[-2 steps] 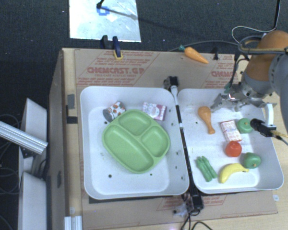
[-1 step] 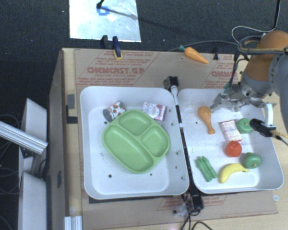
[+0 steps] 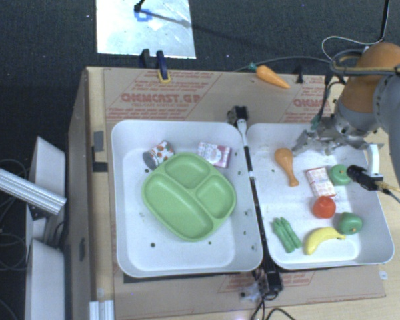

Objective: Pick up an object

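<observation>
The right bin holds an orange drumstick, a red-and-white packet, a red tomato, a round green piece, a green pepper, a yellow banana and green beans. My gripper hangs over the far edge of this bin, just right of and behind the drumstick, with nothing visibly in it. The grey arm with its orange band rises behind it at the right.
The left bin carries a green divided plate, a small can and a pink packet. An orange carrot lies on the cardboard behind the bins. A black divider runs between the bins.
</observation>
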Robot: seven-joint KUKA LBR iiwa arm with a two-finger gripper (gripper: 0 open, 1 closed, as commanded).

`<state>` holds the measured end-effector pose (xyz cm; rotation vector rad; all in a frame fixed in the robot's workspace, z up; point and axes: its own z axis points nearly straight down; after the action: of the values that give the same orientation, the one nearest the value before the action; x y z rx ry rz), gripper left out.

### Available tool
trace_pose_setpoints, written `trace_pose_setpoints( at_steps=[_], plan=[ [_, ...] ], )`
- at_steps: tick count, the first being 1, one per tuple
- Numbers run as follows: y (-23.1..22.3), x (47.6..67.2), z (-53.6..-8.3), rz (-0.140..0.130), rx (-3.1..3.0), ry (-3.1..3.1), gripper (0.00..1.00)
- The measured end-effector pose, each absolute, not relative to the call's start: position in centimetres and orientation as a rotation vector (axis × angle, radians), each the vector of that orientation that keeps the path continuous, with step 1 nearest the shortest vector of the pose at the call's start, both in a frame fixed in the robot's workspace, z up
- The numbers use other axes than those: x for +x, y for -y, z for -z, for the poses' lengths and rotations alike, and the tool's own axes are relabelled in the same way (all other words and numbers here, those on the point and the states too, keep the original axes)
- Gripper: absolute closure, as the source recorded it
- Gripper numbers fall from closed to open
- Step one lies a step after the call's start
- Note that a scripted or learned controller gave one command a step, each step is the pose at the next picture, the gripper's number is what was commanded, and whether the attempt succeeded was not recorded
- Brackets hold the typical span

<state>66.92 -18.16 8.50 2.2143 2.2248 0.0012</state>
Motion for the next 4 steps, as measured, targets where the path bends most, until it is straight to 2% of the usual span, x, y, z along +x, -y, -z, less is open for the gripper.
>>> trace_pose_setpoints(
  at_steps=[4],
  plan=[
    [18.75, 66.92, -8.55, -0.001, 2.218, -2.221, 0.00]
  ],
)
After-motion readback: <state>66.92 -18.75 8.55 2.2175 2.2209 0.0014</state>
